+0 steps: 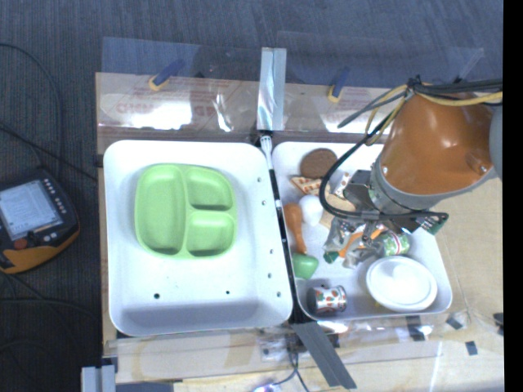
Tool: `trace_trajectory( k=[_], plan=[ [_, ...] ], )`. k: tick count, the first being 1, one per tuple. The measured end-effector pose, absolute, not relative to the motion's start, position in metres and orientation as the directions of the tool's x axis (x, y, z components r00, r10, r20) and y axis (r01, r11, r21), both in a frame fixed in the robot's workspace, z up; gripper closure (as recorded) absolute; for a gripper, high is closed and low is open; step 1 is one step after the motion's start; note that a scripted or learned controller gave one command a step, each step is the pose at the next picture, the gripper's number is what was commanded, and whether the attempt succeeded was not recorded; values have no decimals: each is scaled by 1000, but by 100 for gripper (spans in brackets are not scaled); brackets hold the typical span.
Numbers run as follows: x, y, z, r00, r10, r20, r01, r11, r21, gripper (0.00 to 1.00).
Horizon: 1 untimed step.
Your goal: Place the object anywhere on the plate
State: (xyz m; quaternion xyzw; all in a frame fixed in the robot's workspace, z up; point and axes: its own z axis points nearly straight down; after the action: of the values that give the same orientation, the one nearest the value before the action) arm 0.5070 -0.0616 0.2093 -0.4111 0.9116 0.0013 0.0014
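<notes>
Looming closest to the lens, the arm's orange band (437,145) fills the upper right, with the wrist below it dipping into the right bin (441,300). Next in size, the left bin (163,300) holds the green plate (185,210), a divided dish with three sections, lying flat and bare toward the bin's upper middle. The right bin is crowded: a white bowl (400,283) at its lower right, a brown round piece (318,162) at the top, a carrot (294,227) along the left wall, a white ball (311,210) beside it, a small green piece (305,265) below, and a metal can (328,299) near the front edge.

The gripper (353,242) hangs low among the clutter just left of the bowl, and whether it is spread or closed on anything I cannot tell; cables and small coloured items blur together there. Which object it is after is also unclear.

By my reading, the pick is in hand and nothing has reached the plate yet. The next move calls for a secure grasp, a clean lift clear of the divider wall, then a carry leftward over the plate.
</notes>
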Motion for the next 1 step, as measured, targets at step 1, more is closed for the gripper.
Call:
trace_trajectory(
  k=[1],
  plan=[
    [529,4,225,-589,-808,-4,-808,589,1,100]
  ],
)
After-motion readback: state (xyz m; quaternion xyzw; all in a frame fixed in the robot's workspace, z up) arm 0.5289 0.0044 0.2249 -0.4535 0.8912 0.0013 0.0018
